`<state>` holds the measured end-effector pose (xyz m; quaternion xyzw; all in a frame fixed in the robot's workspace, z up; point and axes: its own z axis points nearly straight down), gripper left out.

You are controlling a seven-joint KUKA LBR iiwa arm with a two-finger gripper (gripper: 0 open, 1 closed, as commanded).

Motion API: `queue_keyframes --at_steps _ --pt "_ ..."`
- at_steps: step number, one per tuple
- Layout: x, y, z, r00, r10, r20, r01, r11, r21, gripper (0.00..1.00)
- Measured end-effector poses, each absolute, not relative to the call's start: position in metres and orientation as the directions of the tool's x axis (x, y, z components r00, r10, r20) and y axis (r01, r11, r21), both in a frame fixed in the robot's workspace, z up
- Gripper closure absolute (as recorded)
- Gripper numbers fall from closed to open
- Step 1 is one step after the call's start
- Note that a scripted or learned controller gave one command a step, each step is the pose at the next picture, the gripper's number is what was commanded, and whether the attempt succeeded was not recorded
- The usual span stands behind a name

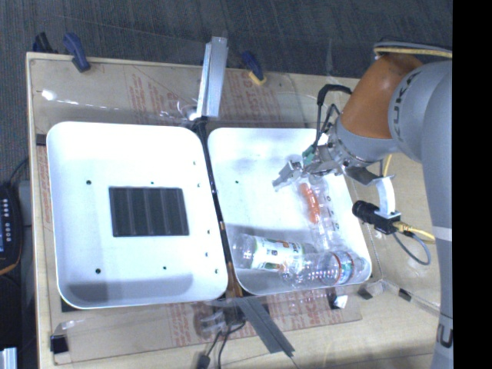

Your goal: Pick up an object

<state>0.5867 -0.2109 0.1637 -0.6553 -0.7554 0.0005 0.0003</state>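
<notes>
Tool [296, 167], fingers' state I cannot tell, should drop squarely onto the clear bottle [296, 258] at six o'clock.

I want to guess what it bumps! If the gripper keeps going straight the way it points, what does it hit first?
Probably the bare white floor of the right bin: the gripper points left and down, though depth is unclear.

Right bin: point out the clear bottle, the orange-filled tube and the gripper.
clear bottle [270, 254], camera view, on its label.
orange-filled tube [310, 199], camera view, on the orange part.
gripper [296, 167], camera view, between its fingertips, above the right bin [238, 175].
</notes>
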Motion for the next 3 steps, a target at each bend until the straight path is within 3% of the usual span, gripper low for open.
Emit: queue_keyframes --at_steps 1,2,3 --pt "0.616 -0.098 0.215 -0.208 0.978 0.001 0.978 0.208 -0.001 0.00" --pt "0.608 -0.157 0.149 -0.062 0.998 0.000 0.998 0.062 -0.006 0.00" --pt "0.597 -0.137 0.222 -0.411 0.912 -0.001 0.912 0.411 0.000 0.00"
